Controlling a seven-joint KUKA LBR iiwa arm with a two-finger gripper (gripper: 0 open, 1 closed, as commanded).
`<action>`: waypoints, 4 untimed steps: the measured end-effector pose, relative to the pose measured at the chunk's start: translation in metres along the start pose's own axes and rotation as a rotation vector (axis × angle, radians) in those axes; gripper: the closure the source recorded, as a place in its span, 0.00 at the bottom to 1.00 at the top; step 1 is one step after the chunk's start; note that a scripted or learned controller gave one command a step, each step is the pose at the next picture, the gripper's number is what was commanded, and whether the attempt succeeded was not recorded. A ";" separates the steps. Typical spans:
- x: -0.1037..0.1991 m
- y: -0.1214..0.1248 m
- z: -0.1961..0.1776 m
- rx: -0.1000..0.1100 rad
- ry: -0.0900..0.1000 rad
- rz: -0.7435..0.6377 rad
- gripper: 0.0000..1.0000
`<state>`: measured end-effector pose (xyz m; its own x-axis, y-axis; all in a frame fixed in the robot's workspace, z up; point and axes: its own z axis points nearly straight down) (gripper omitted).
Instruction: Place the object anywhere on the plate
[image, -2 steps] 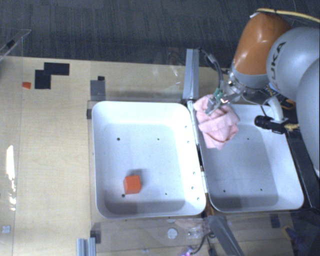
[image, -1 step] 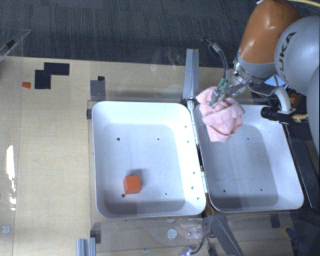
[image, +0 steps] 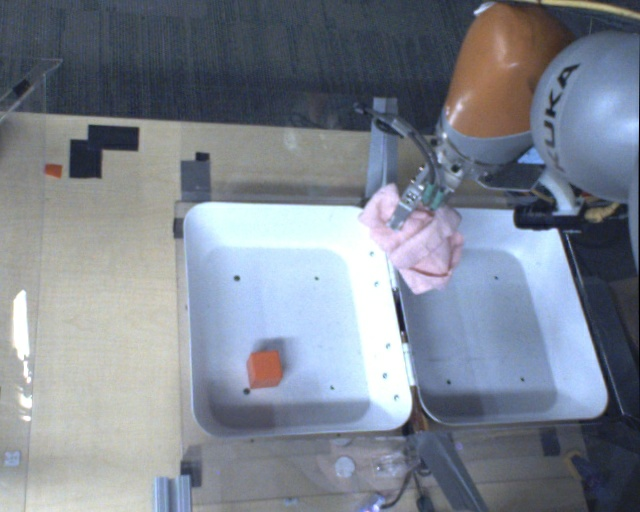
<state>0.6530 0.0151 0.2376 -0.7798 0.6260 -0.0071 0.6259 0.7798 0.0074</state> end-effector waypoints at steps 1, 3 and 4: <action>0.041 0.024 0.009 0.000 0.002 -0.401 1.00; 0.116 0.087 -0.004 -0.005 -0.001 -0.684 1.00; 0.162 0.110 0.003 -0.003 0.002 -0.683 1.00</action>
<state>0.5956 0.2020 0.2342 -0.9999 -0.0063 -0.0093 -0.0063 1.0000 0.0050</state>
